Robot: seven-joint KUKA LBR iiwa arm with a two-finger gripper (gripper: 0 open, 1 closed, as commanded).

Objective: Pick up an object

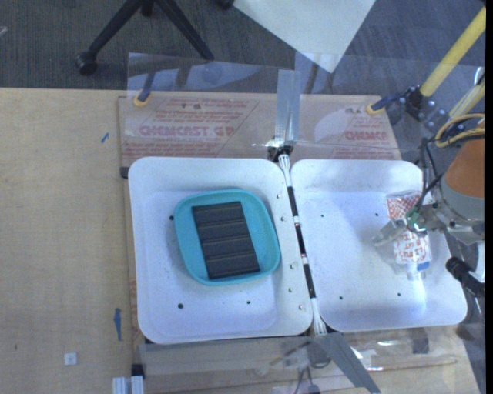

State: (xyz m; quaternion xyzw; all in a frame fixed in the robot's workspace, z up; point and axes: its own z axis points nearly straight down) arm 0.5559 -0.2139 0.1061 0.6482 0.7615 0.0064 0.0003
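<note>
Pretty clearly a robotics lab where I work: my two shallow white plastic bins [154, 308] sit on a plain wooden bench [54, 231], clear acrylic sheets [192, 123] are propped behind them, there's grey carpet [46, 31], and black rolling-stand legs [139, 23] on casters

Left bin [154, 308]: holds a tray [185, 254] at its middle.
Right bin [347, 292]: a crumpled wrapper [407, 238] lies at its right side.
Tabletop [54, 231]: bears both bins.

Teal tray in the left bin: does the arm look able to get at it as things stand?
Probably yes. The teal tray lies uncovered in the left bin with nothing over it; the arm is over the right bin by a plastic packet.
</note>
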